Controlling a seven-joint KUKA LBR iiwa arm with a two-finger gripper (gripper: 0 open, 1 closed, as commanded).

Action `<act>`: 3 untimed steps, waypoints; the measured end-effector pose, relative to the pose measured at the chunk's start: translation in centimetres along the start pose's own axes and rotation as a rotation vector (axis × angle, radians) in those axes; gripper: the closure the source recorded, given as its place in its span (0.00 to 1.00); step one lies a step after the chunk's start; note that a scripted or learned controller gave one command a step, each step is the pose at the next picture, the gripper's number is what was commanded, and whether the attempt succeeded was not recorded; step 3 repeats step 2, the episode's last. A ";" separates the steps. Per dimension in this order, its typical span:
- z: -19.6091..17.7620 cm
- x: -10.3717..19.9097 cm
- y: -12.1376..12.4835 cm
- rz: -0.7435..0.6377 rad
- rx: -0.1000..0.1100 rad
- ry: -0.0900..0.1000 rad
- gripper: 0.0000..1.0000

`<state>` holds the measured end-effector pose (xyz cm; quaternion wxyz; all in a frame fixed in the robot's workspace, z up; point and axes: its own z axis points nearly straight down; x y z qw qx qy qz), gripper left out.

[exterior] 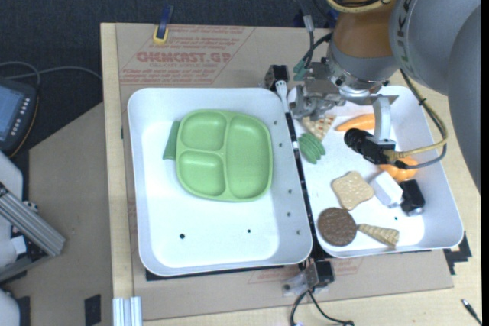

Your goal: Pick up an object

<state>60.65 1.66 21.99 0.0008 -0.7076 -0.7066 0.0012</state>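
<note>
Several toy foods (pixel 352 189) crowd the claw (pixel 313 112) in the right bin (pixel 439 217).

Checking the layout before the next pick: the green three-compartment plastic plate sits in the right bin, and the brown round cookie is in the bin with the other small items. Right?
Not quite. The camera view shows the green three-compartment plastic plate in the left white bin, not the right. The brown round cookie does lie in the right white bin with the other small items.

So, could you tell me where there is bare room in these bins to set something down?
The left bin has bare floor in front of the green divided plate and along its left wall. The right bin is crowded: cracker, brown cookie, cone and the gripper at its far left corner.
</note>
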 end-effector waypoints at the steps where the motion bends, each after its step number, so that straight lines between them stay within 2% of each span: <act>1: 0.1 1.7 -0.8 -0.003 0.000 0.001 1.00; 2: -1.5 1.1 -0.1 -0.002 -0.006 0.000 1.00; 3: -1.5 1.1 -0.1 -0.002 -0.006 0.000 1.00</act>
